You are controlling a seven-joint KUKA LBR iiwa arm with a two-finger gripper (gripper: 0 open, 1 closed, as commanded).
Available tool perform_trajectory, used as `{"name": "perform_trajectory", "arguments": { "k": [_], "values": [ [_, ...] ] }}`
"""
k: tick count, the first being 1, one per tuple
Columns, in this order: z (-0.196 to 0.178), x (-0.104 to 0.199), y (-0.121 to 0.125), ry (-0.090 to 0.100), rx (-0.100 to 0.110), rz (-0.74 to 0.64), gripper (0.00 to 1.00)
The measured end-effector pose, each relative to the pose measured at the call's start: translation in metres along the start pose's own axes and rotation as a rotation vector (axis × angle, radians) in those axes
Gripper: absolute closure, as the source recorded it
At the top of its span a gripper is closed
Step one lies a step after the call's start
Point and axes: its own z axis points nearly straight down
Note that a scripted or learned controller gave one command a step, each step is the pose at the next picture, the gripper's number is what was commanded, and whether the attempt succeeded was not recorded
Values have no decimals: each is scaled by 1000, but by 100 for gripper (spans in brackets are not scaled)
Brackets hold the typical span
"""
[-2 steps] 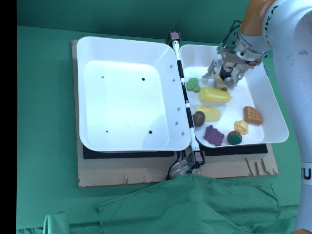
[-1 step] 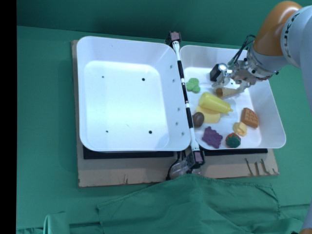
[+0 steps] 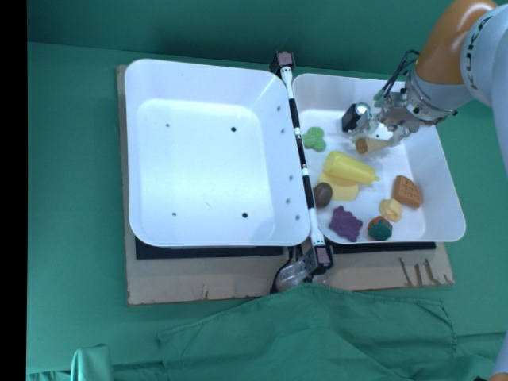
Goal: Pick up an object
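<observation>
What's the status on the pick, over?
Gripper low in right bin, over the small orange cone. No object seen held. Yellow piece and waffle lie nearby, apart.

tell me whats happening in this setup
A grey and orange arm reaches from the right into the right bin, its gripper low at the bin's far end by a small tan cone-shaped toy. Other toys lie nearer: a yellow bottle shape, a waffle and a purple piece.

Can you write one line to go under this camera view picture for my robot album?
The robot's hand hovers over toy foods in the right bin, right by a little ice cream cone.
</observation>
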Motion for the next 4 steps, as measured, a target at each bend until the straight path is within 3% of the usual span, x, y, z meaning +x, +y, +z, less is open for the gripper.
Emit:
{"name": "perform_trajectory", "arguments": {
  "k": [1, 3, 4],
  "values": [
    [16, -1, 38, 5, 15, -6, 100],
    [-119, -4, 47, 5, 9, -22, 100],
    [-197, 19, 66, 6, 7, -6, 100]
  ]
}}
